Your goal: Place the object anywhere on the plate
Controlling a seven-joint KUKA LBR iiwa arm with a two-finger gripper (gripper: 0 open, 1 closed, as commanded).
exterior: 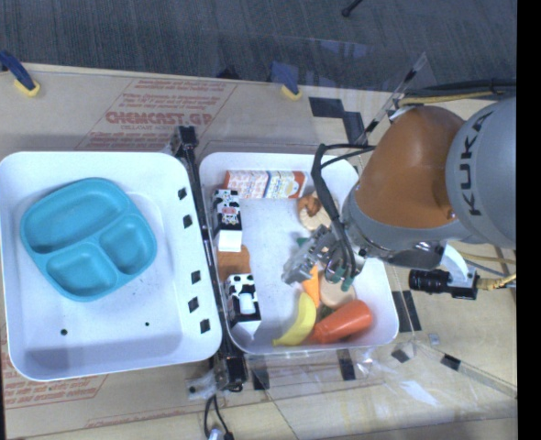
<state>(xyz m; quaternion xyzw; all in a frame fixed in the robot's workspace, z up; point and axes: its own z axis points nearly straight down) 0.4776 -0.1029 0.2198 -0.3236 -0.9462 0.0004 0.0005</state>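
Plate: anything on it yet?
No. The blue plate in the left bin has bare compartments, while the banana and other items lie in the right bin.

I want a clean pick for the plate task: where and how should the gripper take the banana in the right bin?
Grip the banana across its narrow width, near the middle of its curve, coming straight down from above. It lies flat near the bin's front wall, with the red pepper close on its right, so its left side offers more room. The gripper hangs just behind it.
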